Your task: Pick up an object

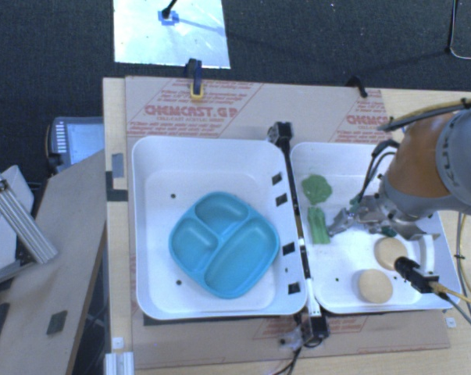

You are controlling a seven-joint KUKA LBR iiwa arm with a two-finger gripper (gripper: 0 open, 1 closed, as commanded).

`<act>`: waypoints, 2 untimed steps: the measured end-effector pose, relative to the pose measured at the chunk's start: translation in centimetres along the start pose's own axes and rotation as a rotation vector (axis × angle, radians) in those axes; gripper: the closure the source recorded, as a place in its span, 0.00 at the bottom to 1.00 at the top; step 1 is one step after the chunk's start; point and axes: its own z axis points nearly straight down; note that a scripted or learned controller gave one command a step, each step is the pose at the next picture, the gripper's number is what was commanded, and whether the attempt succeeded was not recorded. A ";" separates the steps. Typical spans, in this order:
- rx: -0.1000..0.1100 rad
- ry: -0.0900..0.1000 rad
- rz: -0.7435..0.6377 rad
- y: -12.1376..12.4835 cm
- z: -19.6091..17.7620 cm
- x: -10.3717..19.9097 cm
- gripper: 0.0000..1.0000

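Note:
My gripper (339,222) is low in the right bin (340,156), reaching in from the right. Its tip is just right of a long green piece (318,226) that lies along the bin's left side, and I cannot tell whether they touch. A leafy green piece (316,187) rests a little farther back. Two tan round objects lie near the bin's front right: one (389,251) is partly under the wrist, the other (375,286) is by the front wall. Nothing shows as lifted.
The left bin (157,209) holds a blue divided plate (223,243). A black clamped divider (291,209) runs between the bins. The grey arm with its orange band (422,158) hangs over the right bin's back right, with cables trailing at the right edge.

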 end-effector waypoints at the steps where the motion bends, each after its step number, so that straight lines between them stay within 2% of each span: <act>1: -0.004 -0.001 0.000 0.1 -1.2 0.0 1.00; 2: -0.006 -0.002 -0.003 0.1 -5.6 -0.1 1.00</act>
